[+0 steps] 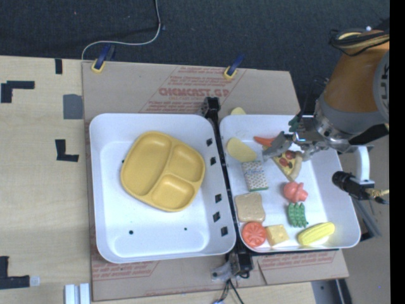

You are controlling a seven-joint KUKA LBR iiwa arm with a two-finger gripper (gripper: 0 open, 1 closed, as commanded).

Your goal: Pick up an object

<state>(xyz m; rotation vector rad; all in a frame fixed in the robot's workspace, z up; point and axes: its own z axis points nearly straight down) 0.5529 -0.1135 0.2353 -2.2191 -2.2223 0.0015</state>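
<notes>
Pizza slice, the likely target, lies in the right bin near its upper middle, directly beneath the gripper, which appears to touch it. An orange carrot-like piece lies just beside the gripper's left. The bin's other toy foods are scattered loosely, apart enough to be taken one at a time: a pale yellow round piece, a speckled block, a tan bread slice, a tomato, a small yellow cube, a green piece, a red strawberry-like piece and a yellow corn cob. The left bin holds a yellow divided tray. Both bins rest on a cardboard sheet clamped to the surface. Whether the jaws stand spread or closed cannot be told; no object is visibly held between them.
</notes>
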